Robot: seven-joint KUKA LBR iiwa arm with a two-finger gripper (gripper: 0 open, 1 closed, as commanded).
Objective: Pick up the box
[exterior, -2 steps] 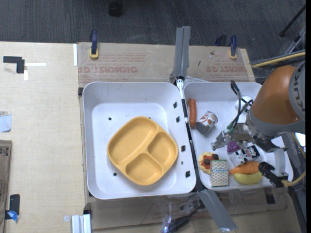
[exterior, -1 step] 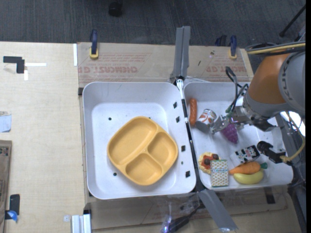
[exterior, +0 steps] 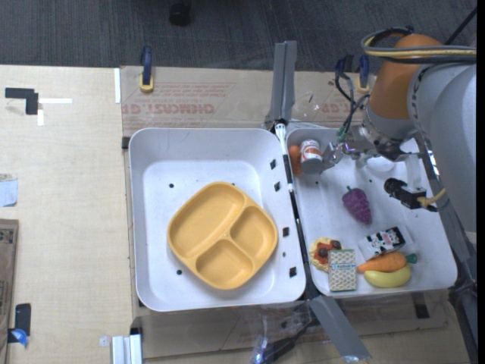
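The table was pale wood with a sheet of cardboard under two white bins, dark carpet beyond it. The box, a small greenish carton lying flat, sat in the near-left corner of the right bin, touching a round pizza-like toy on its left and lying just beside a banana and a carrot on its right. A black-and-white cow-patterned carton lay a little further back, purple grapes toward the middle, and a small can at the far-left end. The left bin held a yellow divided plate.

The claw hovered at the far end of the right bin, near the can and well apart from the box (whether it was spread or pressed together I cannot tell). The box lay toward the camera from it, almost the bin's whole length away.

To do the step well, I judged the arm should travel over the grapes, descend straight above the box, and close across its narrow width, keeping clear of the pizza toy and the banana.
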